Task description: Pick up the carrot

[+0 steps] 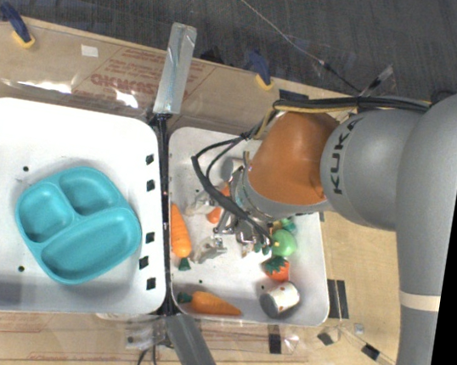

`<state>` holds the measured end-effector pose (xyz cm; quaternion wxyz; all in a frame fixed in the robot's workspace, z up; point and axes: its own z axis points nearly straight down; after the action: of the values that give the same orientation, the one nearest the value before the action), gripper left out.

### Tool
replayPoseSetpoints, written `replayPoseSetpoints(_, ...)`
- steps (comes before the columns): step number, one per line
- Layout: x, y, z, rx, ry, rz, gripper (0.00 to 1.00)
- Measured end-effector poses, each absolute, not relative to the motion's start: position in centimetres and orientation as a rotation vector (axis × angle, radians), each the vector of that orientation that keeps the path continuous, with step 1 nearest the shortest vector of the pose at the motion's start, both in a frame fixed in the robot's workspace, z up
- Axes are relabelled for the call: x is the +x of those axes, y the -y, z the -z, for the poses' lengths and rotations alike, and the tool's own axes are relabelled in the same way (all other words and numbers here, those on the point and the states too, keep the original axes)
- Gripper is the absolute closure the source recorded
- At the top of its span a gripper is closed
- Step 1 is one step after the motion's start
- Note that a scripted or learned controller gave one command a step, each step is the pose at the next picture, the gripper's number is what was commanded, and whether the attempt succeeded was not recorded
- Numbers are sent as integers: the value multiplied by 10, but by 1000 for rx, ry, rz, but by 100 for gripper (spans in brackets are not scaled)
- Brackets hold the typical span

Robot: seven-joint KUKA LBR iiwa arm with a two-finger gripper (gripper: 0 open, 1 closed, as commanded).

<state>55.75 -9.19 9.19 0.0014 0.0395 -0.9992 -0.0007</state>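
- Grey arm with orange band (297, 158): nearest the camera, above the right white bin (317, 273).
- Jaws: state cannot be told.
- Orange carrot (178, 231): near the bin's left wall.

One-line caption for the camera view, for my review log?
Grey KUKA arm reaching into the right white bin with two orange carrots; teal divided plate in the left bin.

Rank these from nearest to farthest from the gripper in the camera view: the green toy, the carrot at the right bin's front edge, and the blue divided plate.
Gripper, low in the right bin under the orange band.
1. Green toy, just to the gripper's right in the view.
2. Carrot, lying along the right bin's front edge, below the gripper.
3. Blue divided plate, in the left bin, plainly farthest.
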Motion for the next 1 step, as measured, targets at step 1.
replayPoseSetpoints(1,537,94,-91,-522,3094,1,0)
